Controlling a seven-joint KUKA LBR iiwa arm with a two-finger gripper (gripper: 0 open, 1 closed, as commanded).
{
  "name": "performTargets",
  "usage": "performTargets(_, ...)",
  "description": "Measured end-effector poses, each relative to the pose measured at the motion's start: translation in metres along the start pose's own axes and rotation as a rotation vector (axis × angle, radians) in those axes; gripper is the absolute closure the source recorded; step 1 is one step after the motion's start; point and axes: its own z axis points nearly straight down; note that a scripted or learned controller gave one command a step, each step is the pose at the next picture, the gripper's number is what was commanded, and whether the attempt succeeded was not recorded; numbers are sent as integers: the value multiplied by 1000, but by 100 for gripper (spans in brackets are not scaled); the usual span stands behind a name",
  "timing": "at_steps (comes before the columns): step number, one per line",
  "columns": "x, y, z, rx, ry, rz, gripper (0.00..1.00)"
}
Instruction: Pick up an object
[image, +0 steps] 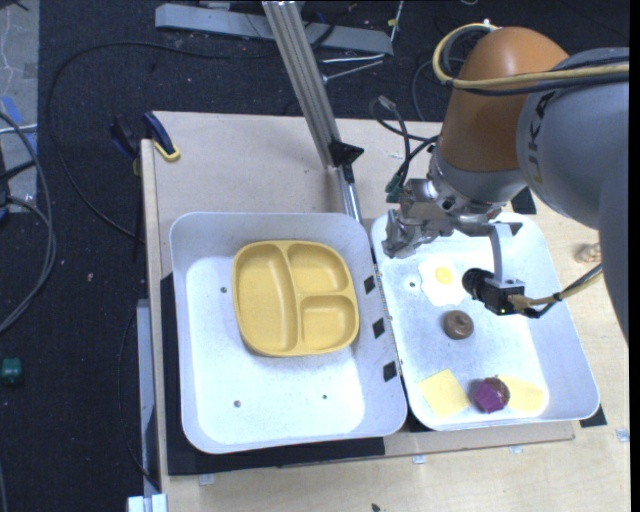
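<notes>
The right bin (570, 350) holds a fried egg toy (441, 282), a small brown round piece (458, 324), a yellow square slice (445, 393), a purple lump (489, 394) and a second yellow slice (527, 398) beside it. My gripper (402, 240) hangs at the far left corner of this bin, just up and left of the egg. Its fingertips are hard to make out against the bin. I see nothing held between them.
The left bin (200, 400) holds a yellow three-part plate (295, 297). A metal pole (310, 90) slants up from between the bins. A small black camera on a cable (490, 290) sits over the right bin. Black clips (380, 325) line the seam between the bins.
</notes>
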Motion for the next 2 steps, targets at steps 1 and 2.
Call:
performTargets(1,41,23,24,2,-1,0,100)
performTargets(2,81,49,39,1,-1,1,100)
